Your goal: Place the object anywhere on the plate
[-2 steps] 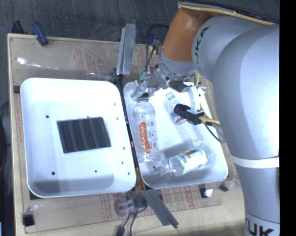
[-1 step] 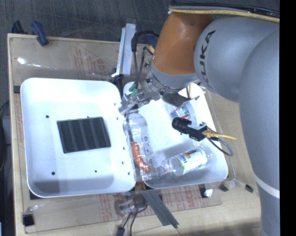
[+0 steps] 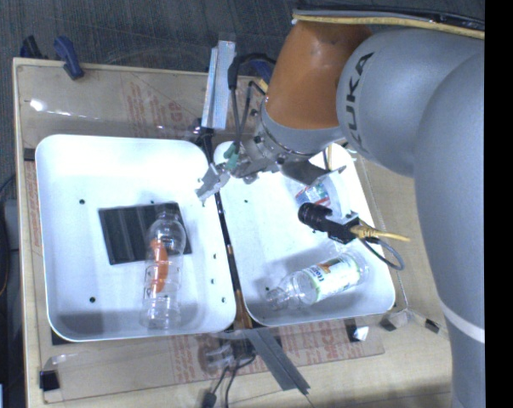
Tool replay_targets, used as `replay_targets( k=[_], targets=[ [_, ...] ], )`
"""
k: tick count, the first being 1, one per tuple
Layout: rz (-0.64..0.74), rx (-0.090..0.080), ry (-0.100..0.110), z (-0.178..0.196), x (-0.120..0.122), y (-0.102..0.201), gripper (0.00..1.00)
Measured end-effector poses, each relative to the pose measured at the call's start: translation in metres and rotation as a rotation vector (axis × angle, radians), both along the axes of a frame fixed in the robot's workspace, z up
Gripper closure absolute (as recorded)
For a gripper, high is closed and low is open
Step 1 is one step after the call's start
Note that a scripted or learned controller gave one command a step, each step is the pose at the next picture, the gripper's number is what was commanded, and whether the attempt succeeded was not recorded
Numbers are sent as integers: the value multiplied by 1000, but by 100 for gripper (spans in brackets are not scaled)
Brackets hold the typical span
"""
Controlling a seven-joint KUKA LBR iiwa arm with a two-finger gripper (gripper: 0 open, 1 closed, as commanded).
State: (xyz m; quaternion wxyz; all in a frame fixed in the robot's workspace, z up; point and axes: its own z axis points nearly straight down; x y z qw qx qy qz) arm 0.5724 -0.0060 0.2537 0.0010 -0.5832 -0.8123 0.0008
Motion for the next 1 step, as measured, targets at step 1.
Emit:
replay_targets(
  k=[1],
  targets=[
    [176, 0, 1, -56, -19, 53, 0]
  ],
)
